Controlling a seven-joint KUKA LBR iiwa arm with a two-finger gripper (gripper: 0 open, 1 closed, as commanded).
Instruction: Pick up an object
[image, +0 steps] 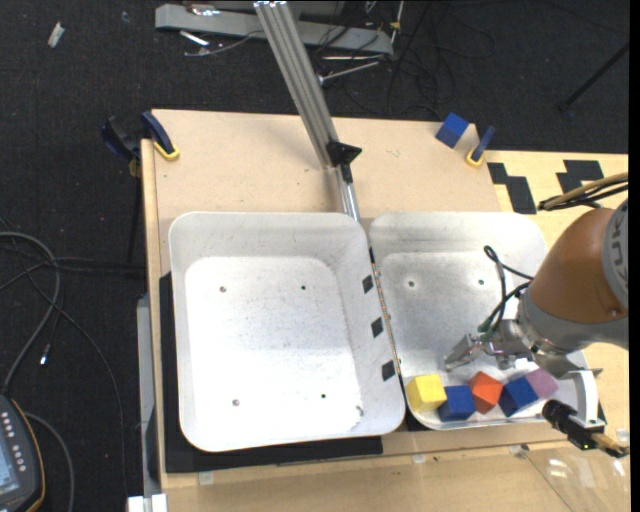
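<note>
The gripper hovers low in the right bin, just above coloured blocks (yellow, blue, orange, pink) along its front edge

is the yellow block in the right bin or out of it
In. The yellow block lies inside the right bin, at its near-left corner, beside a blue block.

Wooden bench fills middle of frame, tan top bare along upper edge. Two shallow white bins side by side on it: left bin at centre-left, right bin at centre-right, rims touching along middle. Blue block on bench at upper right. Clamps at corners: one upper left, another upper right, just beside block.
</note>
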